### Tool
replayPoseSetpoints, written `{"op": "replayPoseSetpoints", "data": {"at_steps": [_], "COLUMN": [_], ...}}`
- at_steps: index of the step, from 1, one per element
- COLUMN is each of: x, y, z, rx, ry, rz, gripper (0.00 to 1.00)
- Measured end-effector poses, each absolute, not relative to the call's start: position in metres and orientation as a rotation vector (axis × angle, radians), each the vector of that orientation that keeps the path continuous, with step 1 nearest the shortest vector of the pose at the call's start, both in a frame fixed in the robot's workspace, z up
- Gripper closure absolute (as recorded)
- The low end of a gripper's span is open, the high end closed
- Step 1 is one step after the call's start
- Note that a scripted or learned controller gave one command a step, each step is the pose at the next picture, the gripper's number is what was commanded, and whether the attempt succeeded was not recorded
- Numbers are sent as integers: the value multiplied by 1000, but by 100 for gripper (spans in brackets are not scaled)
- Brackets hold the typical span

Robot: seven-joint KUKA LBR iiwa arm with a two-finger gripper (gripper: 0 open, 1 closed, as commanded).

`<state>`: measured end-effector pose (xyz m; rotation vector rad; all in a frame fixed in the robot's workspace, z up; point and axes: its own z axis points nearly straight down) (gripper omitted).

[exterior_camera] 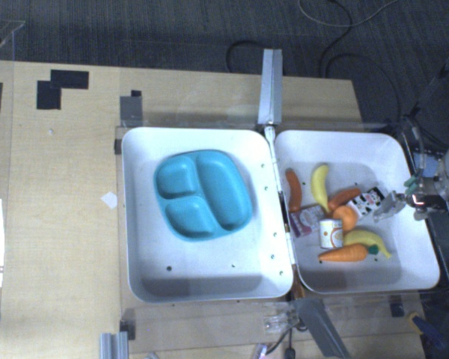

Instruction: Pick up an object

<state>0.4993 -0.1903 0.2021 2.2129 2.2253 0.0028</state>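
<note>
The right bin (pixel 415 271) holds several toy foods. A brown sausage (pixel 292 190) lies along its left wall, with a yellow banana (pixel 319 187) beside it. An orange ball (pixel 347 218), a small white can (pixel 330 234), a carrot (pixel 345 254), a second yellow banana (pixel 368 239), a purple packet (pixel 307 219) and a black-and-white packet (pixel 369 200) are clustered mid-bin. My gripper (pixel 393 205) reaches in from the right edge, low over the bin's right side, just right of the black-and-white packet. Nothing is visibly held in it.
The left bin (pixel 142 275) holds a blue divided plate (pixel 203 193). A metal post (pixel 270 88) stands at the back between the two bins. Black cables lie on the dark floor behind the bench.
</note>
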Motion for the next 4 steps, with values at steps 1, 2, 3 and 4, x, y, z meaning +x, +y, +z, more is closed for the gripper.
{"op": "replayPoseSetpoints", "data": {"at_steps": [1,2,3,4], "x": [488,534,563,567], "y": [-155,-86,-105,-107], "z": [213,116,96,110], "rx": [2295,2470,2471,2456], "ry": [2142,1941,1922,1917], "rz": [4,2,30,40], "gripper": [0,0,0,100]}}
